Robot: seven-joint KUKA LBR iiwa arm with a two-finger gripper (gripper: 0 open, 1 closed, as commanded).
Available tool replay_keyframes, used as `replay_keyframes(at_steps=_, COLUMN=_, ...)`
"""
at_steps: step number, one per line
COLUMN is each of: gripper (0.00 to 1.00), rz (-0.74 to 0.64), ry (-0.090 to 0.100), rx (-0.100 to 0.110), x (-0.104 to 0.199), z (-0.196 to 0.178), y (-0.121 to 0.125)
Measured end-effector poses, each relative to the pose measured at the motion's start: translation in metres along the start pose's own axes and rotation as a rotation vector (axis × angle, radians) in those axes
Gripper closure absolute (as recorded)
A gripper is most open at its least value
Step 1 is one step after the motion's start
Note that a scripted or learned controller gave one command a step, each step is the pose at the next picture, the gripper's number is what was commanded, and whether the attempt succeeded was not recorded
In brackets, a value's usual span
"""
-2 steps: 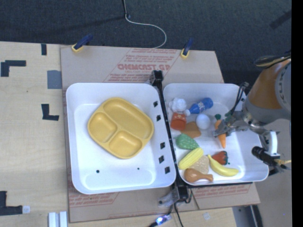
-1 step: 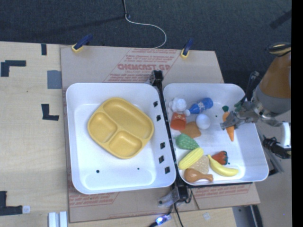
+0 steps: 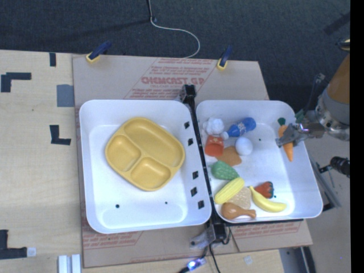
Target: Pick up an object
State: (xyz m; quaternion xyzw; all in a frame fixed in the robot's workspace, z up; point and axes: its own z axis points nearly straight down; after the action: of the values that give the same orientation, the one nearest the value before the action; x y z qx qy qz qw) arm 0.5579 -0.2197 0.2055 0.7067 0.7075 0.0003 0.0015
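My gripper (image 3: 291, 135) hangs over the right rim of the right bin (image 3: 267, 158). It is shut on a small orange carrot (image 3: 289, 151) with a green top, which sticks out above and below the fingers. In the right bin lie a blue bottle (image 3: 242, 126), a white ball (image 3: 243, 146), a white fluffy toy (image 3: 214, 125), an orange-red piece (image 3: 214, 147), a green vegetable (image 3: 224, 170), a corn cob (image 3: 228, 190), a banana (image 3: 267, 202), a strawberry (image 3: 264, 189) and a brown drumstick (image 3: 238, 211).
The left bin (image 3: 96, 209) holds a yellow divided plate (image 3: 145, 152). A black divider strip (image 3: 196, 152) runs between the bins. Both bins sit on a cardboard sheet (image 3: 170, 78) clamped at the back. A thin cable (image 3: 176, 30) lies beyond it.
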Motion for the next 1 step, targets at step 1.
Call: replay_keyframes(at_steps=1, gripper=1.00, rz=0.000, ry=0.001, rx=0.002, x=0.0004, z=-0.0196, y=0.0004)
